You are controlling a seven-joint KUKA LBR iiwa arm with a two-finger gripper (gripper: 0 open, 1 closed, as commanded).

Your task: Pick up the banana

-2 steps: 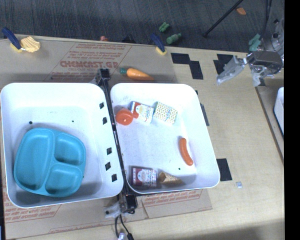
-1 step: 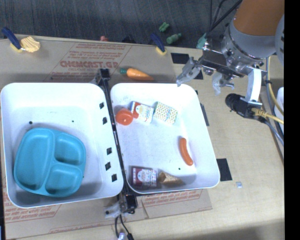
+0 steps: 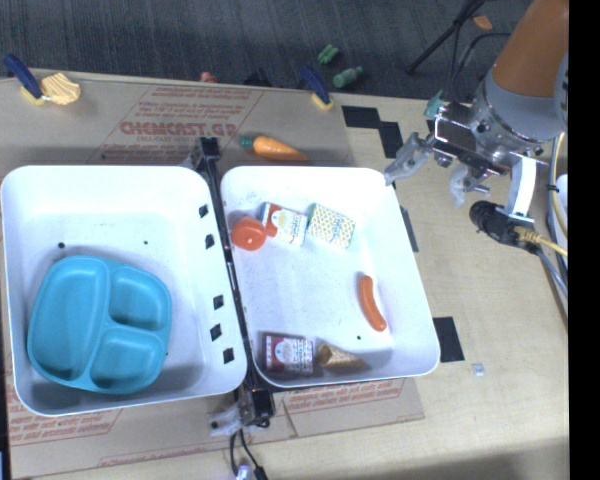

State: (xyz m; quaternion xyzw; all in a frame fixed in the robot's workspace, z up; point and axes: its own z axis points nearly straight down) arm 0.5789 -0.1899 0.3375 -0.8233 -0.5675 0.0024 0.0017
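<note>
Grey two-finger tool (image 3: 432, 173) spread wide, nothing in it, above tan desk (image 3: 500, 308) just right of right shallow white bin (image 3: 408, 268). Banana unclear: maybe small pale-yellow lump (image 3: 62, 90) at far-left corner, outside bins.

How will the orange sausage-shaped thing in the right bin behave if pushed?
The sausage-shaped thing looks rounded and smooth, so it probably rolls sideways and may slip. It lies near the right bin's wall, which would likely stop it.
</note>
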